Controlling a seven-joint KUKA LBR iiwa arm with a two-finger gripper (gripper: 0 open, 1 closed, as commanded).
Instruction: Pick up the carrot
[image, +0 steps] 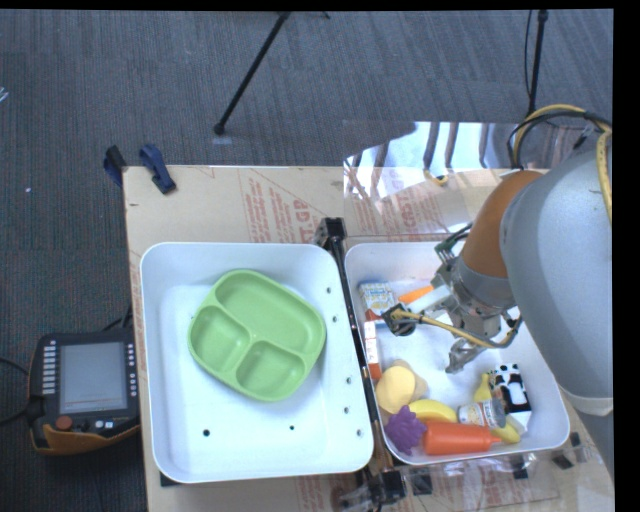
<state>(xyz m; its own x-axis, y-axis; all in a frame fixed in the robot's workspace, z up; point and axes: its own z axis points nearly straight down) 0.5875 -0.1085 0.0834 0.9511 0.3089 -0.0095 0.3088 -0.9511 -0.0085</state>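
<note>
Low in the right bin (556, 420), orange carrot (462, 437) beside a purple grape bunch (405, 428) and banana (436, 410), gripper (462, 352) above it, well apart (fingers' spread cannot be told), nothing visibly held.

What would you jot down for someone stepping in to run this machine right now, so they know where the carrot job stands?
End effector: hanging over the middle of the right white bin; I cannot tell whether it is open or shut, and nothing is visibly in it.
Orange plastic carrot: lying on its side near that bin's front edge, between the purple grape bunch and the yellow banana. The end effector is apart from it.
Green divided plate: in the left white bin.
Done: nothing yet.
Left: reach the carrot, grip it, lift it.
</note>
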